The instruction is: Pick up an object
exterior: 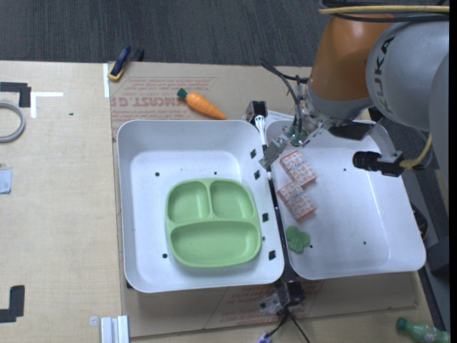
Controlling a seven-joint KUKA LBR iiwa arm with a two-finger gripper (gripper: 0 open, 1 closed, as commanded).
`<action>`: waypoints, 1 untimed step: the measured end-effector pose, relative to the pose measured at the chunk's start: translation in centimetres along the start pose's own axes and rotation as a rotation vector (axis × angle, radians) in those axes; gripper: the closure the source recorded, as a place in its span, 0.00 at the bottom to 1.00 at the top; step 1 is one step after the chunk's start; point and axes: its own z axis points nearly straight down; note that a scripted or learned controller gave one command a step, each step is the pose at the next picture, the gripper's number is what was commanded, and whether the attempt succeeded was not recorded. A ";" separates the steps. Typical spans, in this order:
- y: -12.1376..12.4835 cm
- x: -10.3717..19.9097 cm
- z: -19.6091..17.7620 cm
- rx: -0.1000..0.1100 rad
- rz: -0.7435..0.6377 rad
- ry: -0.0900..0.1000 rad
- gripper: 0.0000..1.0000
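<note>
Whether our jaws stand apart or together we cannot tell; they sit low over the far left corner of the right bin, just beside the upper of two patterned packets.

Going left to right across the surface, we see a green divided plate lying in the left bin and a toy carrot on cardboard beyond it. In the right bin the second packet lies just below the first, with a small green piece nearer the front.
</note>
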 end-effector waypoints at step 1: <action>-3.2 3.4 0.0 0.001 -0.221 0.001 0.00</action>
